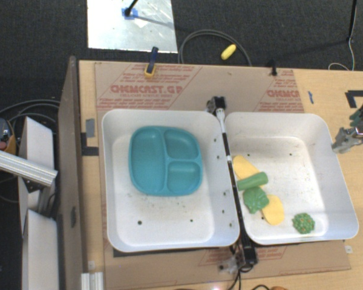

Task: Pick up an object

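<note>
The right bin (302, 128) holds several small toy foods near its left wall. A yellow piece (244, 166) lies at the top of the cluster, with a long green piece (253, 180) across it. Below these are a lumpy green piece (255, 200) and a yellow oval (274, 211). A round green piece (303, 223) sits apart near the bin's front right. My gripper (346, 139) is a grey metal shape at the view's right edge, just outside the right bin's right rim and well away from the objects. Nothing shows at its tip.
The left bin (118, 162) holds a teal divided plate (166, 161). A black clamp strip (228, 162) runs between the bins. Cardboard (187, 83) lies under both bins. Behind it on the floor are a cable and a shiny sheet (133, 17).
</note>
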